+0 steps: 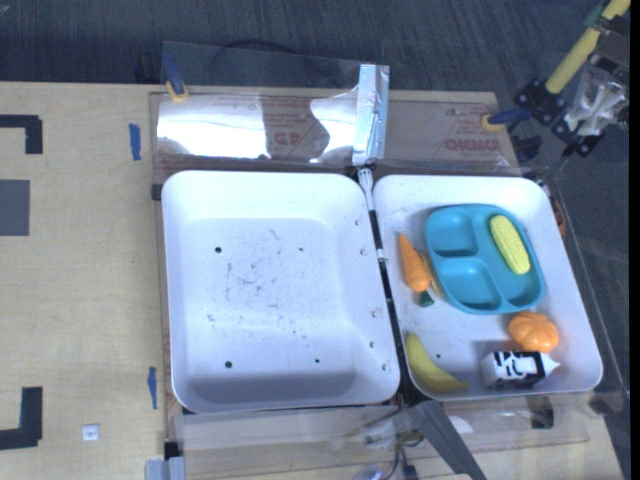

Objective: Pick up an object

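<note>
Writing: I am seeing red lettering on the brown cardboard strip [455, 133] lying behind the bins, but it is sitting too small and blurred for me to read. The black marks on the black-and-white object are not reading as words either.

Left bin: I am looking at the left bin [180, 268], a shallow white tray showing only faint scuffs and a few dark dots on its floor.

Right bin: the right bin [585, 353] is sitting just beside the left one, their inner rims touching, and it is carrying all the loose things.

Blue tray: a blue divided tray [470, 268] is lying in the upper middle of the right bin, with a yellow corn cob [509, 242] resting in its right compartment.

Carrot: an orange carrot [415, 265] is lying just left of the blue tray, touching its edge.

Banana: a yellow banana [430, 366] is lying along the near left corner of the right bin.

Orange piece: an orange rounded object [533, 331] is sitting just below the blue tray.

Black-and-white object: a small black-and-white object [518, 366] is lying at the near right, just below the orange one.

Pincer: I am seeing the pincer [590, 103] hanging beyond the far right corner of the table [70, 298], well apart from every object; I cannot tell whether it is apart or together.
</note>
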{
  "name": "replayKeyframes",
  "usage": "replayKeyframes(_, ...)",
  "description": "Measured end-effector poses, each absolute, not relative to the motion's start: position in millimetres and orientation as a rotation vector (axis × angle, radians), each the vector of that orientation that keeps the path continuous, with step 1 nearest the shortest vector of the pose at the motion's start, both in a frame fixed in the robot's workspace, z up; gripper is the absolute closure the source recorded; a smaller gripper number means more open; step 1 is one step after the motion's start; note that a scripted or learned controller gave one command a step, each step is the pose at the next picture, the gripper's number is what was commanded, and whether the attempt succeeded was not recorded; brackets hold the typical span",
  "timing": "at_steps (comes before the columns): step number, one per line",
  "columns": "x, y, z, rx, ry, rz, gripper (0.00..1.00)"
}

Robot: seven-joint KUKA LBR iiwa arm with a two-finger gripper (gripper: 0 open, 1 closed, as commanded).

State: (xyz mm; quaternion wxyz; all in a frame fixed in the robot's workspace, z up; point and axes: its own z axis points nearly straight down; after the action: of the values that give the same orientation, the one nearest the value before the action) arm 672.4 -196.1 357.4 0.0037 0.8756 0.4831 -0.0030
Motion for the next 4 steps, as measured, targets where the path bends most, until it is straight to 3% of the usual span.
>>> replayKeyframes(1, 672.4, -195.8, 357.2, 2.744, 1.515, -0.009, 0.0)
replayKeyframes(2, 665.5, -160.6, 228.6, 2.633, 1.728, -0.013, 0.0)
replayKeyframes(3, 623.6, -189.0, 121.6, 2.438, 1.994, -0.009, 0.0)
replayKeyframes(4, 607.1, -190.6, 101.0, 2.366, 2.064, 0.004, 0.0)
